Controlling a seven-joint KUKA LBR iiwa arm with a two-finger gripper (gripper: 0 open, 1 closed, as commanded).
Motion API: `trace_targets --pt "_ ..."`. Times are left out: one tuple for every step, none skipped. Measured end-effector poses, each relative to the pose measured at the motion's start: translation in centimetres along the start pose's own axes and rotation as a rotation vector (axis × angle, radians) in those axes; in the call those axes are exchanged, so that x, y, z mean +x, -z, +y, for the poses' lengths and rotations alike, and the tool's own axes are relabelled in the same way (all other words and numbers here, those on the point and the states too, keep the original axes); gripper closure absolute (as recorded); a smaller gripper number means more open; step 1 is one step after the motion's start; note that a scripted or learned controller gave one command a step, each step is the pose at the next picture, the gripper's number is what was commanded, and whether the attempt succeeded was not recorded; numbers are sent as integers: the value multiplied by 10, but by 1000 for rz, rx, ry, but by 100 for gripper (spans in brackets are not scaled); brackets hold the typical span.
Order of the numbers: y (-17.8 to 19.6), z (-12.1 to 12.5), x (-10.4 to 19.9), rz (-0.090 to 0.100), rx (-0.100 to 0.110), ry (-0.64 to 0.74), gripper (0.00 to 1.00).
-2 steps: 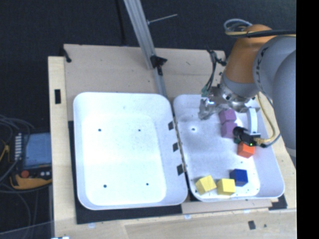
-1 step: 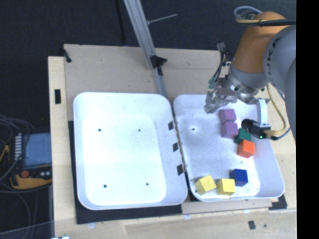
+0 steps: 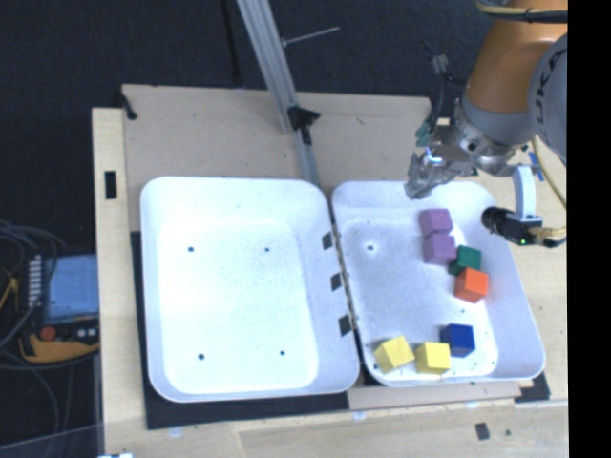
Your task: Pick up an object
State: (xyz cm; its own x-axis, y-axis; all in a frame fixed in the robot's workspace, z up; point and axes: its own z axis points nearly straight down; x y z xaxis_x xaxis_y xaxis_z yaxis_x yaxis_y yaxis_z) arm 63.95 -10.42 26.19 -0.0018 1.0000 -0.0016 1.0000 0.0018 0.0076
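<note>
Down at the bottom of the frame, two yellow blocks (image 3: 393, 353) (image 3: 433, 356) sit side by side against the near rim of the right bin (image 3: 391, 284), and a blue block (image 3: 459, 338) lies just to their upper right. Moving up the right side of that bin, an orange block (image 3: 472, 283) sits touching a green block (image 3: 468, 259) just above it. Next come two purple blocks (image 3: 440, 247) (image 3: 435, 221), stacked one above the other in the picture and touching, a little left of the green one. The left bin (image 3: 153, 256) lies alongside, its rim meeting the right bin's at mid-frame. Up at the far rim of the right bin, the gripper (image 3: 420, 185) hangs over the upper edge, just above the top purple block and apart from it. Whether its claw is spread or pressed together, I cannot tell from here. Behind it, the arm (image 3: 511, 65) fills the upper right corner.
</note>
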Motion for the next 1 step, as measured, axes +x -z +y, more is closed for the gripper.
trace_targets --pt "-14 8 55 3 9 5 100"
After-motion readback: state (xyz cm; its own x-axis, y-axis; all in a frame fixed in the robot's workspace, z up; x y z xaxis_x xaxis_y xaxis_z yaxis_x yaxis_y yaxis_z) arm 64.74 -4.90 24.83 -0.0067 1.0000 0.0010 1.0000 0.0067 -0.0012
